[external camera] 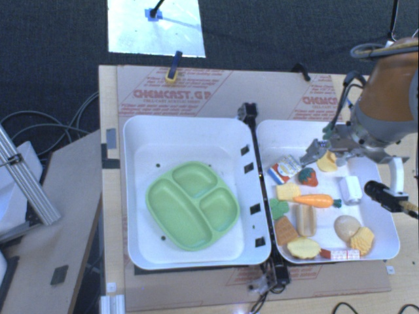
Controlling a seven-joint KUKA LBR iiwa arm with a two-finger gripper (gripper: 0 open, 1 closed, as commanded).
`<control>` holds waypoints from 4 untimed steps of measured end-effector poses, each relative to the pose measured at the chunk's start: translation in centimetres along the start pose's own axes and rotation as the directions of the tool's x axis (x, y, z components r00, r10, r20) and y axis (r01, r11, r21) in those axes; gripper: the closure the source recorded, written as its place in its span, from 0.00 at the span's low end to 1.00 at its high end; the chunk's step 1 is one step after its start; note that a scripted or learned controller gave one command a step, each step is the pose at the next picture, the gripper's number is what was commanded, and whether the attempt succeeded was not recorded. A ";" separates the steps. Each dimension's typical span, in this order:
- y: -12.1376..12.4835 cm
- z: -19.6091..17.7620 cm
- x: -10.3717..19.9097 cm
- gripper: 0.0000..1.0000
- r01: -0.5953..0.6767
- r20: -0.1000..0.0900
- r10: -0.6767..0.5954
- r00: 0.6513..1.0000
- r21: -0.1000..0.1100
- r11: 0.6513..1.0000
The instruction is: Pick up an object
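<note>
We see the gripper (325,150) over the right bin (391,241), at its far side above the toy food; finger state we cannot tell. Carrot (314,201) lies mid-bin. Green plate (191,205) in left bin (141,175).

The arm (390,90) enters from the right edge, its orange band uppermost and grey wrist below. It slants down and leftward. The hand (319,150) sits low at the wrist's left end, pointing down-left.
</note>
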State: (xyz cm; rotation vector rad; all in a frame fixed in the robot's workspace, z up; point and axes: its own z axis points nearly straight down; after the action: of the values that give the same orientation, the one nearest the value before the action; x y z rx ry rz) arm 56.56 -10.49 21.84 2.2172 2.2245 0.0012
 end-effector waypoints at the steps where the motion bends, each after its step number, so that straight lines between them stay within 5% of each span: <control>1: 0.2 4.1 0.0 0.00 -0.002 0.000 0.002 1.000 0.002 1.000; 3: 0.9 13.6 0.0 0.00 -0.003 -0.001 0.003 1.000 0.002 1.000; 4: 1.0 12.3 -0.1 1.00 -0.003 0.000 0.003 1.000 -0.002 1.000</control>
State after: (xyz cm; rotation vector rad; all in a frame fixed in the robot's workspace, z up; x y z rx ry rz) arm 57.60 -10.56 9.52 2.2198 2.2207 0.0032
